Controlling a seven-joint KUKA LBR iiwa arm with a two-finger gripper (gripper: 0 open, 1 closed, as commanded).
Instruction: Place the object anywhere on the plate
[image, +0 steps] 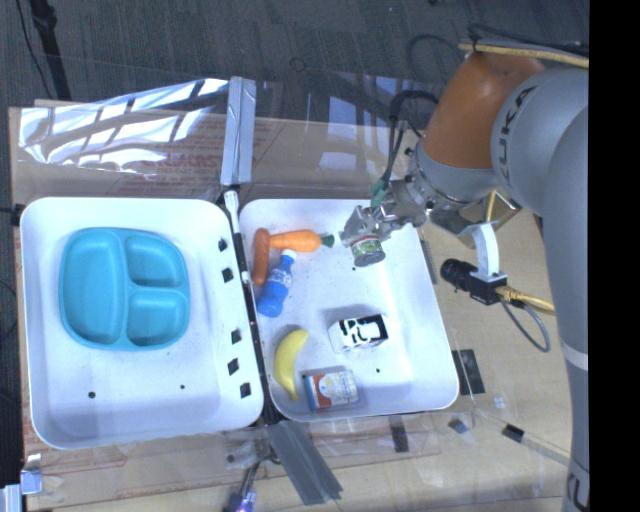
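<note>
Lying nearest the camera in the right bin (425, 385), a small can or cup (330, 389) on its side rests against the front wall, with a banana (290, 360) just to its left, close to the divider between the bins. Behind them a black-and-white object (360, 332) sits near the middle of the bin floor, with bare white floor to its right toward the bin's right wall. Farther back, a blue bottle (276, 284) lies beside an orange-brown sausage-like item (261, 254), and a carrot (296, 240) lies crosswise at the far end, all crowded against the left wall.

The left bin (120, 410) holds the blue plate (125, 287), a sectioned tray set toward its far left; white floor lies open in front of it and to its right.

Over the far right part of the right bin hangs the gripper (366, 240), with a small greenish-grey round object (369, 252) at the tips of its fingers; whether the fingers actually clamp it is hard to make out. It is well apart from the plate.

The wooden counter (500, 360) runs beyond, with crinkled clear sheeting (120, 125) at the far left. The grey arm (530, 130) is cut off at the right.
</note>
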